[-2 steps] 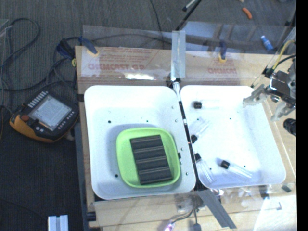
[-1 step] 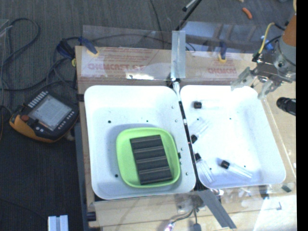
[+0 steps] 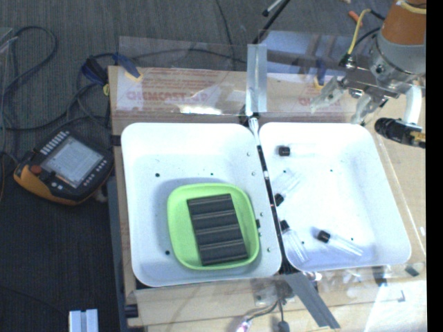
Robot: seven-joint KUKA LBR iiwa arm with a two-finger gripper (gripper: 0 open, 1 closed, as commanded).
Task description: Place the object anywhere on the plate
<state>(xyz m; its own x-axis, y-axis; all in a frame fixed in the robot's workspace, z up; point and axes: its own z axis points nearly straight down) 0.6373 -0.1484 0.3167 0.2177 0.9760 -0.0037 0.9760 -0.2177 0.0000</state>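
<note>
A dark ridged block [image 3: 218,229] already lies on the green plate [image 3: 178,216] as the claw [image 3: 349,102], spread wide and empty, hovers at the bench's far right corner; any retry should release squarely over the plate.

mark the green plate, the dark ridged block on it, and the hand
green plate [image 3: 177,213]: camera view, bare left rim.
dark ridged block [image 3: 217,228]: camera view, middle of its top.
hand [image 3: 349,106]: camera view, midway between fingertips.
</note>
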